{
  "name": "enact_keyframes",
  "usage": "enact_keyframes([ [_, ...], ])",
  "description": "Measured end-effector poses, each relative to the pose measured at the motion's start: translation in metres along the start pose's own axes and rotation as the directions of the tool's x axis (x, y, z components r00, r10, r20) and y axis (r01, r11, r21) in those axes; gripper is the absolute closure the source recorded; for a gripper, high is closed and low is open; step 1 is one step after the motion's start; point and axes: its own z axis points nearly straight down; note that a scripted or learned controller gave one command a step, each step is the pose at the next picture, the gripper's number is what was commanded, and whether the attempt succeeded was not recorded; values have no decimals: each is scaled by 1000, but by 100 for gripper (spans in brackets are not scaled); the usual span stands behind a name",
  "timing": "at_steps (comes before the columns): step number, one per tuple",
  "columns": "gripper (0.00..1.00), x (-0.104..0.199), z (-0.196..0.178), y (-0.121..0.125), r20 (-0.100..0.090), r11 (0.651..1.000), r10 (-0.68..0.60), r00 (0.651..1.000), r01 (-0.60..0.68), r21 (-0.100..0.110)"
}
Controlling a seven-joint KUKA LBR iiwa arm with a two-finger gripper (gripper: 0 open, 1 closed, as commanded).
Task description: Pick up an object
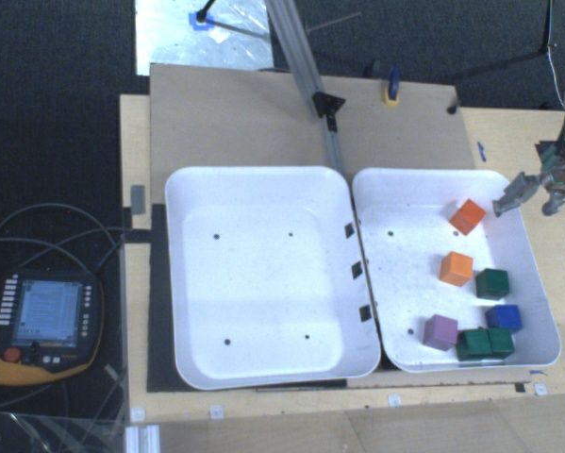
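I see blocks in the right bin (386, 206), all near its right side. A red-orange block (467, 216) sits highest up. Below it is an orange block (456, 269), then a dark green block (492, 283) and a blue block (504, 317). A purple block (440, 331) and a bigger green block (485, 344) sit by the bottom edge. My gripper (532, 196) is at the bin's right rim, just beside the red-orange block. Its two fingers are spread apart and hold nothing. The left bin (183, 196) is next to it. A control pad (41, 324) lies on the floor far left.
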Motion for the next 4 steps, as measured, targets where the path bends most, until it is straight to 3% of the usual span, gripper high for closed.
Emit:
enact_keyframes([
  [1, 0, 0, 0, 0, 0, 1000, 0, 1000, 0, 0],
  [3, 0, 7, 124, -2, -2, 1000, 3, 1000, -3, 6],
  [4, 0, 8, 166, -1, -1, 1000, 2, 1000, -2, 4],
])
